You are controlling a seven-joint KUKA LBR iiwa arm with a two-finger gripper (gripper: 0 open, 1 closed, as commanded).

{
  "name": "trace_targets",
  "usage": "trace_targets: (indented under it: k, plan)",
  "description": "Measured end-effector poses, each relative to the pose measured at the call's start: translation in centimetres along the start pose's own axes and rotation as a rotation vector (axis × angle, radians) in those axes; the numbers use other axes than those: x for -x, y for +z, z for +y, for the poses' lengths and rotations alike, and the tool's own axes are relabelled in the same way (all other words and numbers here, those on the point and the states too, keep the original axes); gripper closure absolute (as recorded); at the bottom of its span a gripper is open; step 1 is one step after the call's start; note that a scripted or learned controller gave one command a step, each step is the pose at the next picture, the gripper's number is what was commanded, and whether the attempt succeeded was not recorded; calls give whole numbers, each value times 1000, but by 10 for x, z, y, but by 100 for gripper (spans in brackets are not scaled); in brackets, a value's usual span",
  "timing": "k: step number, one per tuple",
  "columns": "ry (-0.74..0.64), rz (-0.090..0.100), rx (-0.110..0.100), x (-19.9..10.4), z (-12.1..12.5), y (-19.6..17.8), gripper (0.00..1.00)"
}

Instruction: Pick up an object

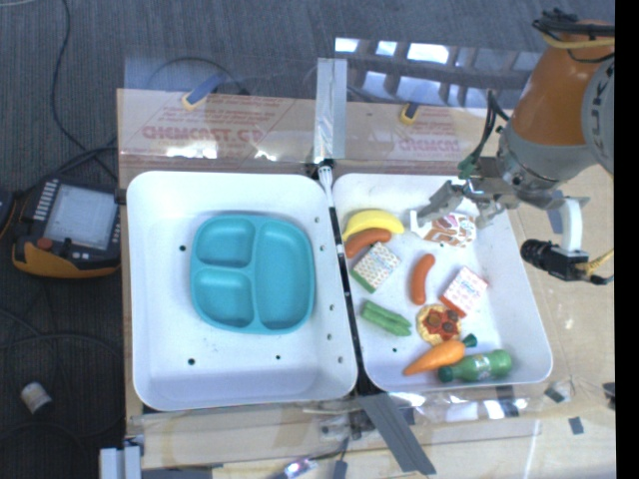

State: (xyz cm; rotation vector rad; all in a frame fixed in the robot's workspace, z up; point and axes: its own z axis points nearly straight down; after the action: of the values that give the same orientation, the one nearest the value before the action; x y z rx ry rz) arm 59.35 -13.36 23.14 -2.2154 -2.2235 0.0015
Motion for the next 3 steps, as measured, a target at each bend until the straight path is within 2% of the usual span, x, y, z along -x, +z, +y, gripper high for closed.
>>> trace_targets:
  k: [1, 2, 3]
  plan:
    - [147, -2, 0, 29, -23, 119, 0]
    - [243, -14, 38, -14, -51, 134, 0]
    - [90, -4, 9, -10, -49, 127, 0]
